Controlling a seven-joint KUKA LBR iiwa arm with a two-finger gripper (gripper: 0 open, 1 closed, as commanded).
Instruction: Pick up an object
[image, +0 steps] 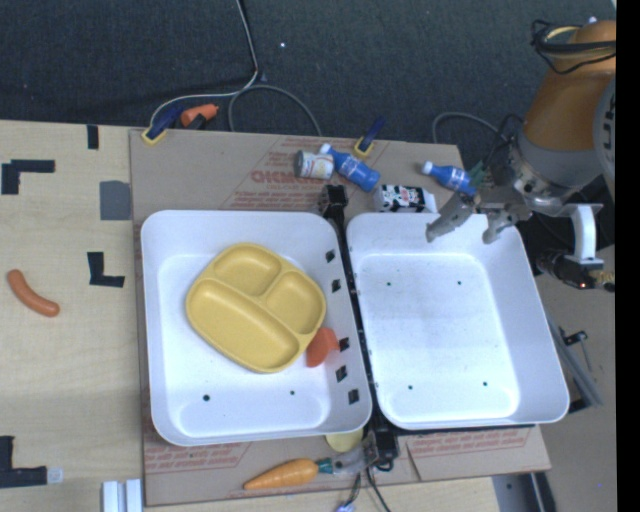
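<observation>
The yellow tray (256, 320) lies flat in the left bin (165, 235). It has 3 dips in it and looks like hard, smooth, light plastic. I think it would be slippery and too wide to grab across, so its thin rim is the best place to pinch. A small orange thing (321, 347) touches the tray's right edge. It looks round and easy to grab, maybe soft.

The right bin (545, 345) is white and shallow, with a few dark dots on its floor. The gripper (470, 226) hangs over that bin's far edge. Its 2 fingers are spread apart with nothing between them.

On the bench lie a toy carrot (279, 474) near us, an orange sausage shape (32, 293) far left, and small blue and white bottles (340, 165) beyond the bins.
</observation>
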